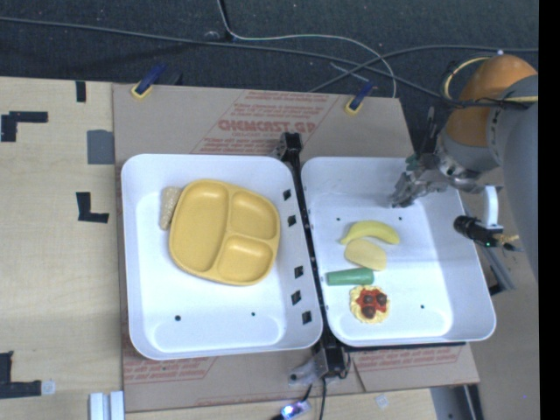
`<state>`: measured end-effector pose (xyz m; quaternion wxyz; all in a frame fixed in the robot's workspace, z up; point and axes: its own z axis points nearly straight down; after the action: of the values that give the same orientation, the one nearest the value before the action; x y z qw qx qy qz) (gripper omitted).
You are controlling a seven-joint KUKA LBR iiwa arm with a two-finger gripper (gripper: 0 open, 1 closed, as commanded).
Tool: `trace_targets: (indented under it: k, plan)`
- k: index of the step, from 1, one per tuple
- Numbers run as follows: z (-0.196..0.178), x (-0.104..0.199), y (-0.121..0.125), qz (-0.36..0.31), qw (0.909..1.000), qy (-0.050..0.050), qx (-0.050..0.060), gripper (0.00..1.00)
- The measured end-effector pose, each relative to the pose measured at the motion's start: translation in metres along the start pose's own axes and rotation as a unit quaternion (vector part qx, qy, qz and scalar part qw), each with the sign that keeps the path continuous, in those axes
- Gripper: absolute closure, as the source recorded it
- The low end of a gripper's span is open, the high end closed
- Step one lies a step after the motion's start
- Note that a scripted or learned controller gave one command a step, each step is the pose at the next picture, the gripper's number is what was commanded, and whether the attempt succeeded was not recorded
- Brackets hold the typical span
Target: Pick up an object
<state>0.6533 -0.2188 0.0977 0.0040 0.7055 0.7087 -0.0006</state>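
Camera view, slantwise from above: tool [404,192] low over the right bin [455,261] near its back wall, fingertips close together and clamped on nothing. Nearest pick, a yellow banana [371,231], just below-left of the tool, long axis crosswise; further that way, pale slice [366,253], green piece [349,276], small pizza [370,304]. Nothing between; yellow tray [224,232] well off left.
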Motion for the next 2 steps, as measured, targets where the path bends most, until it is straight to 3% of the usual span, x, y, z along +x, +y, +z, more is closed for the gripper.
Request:
trace_targets:
  k: [2]
  plan:
    - [-0.108,0.000,0.002,0.001,1.0000,0.002,-0.001,1.00]
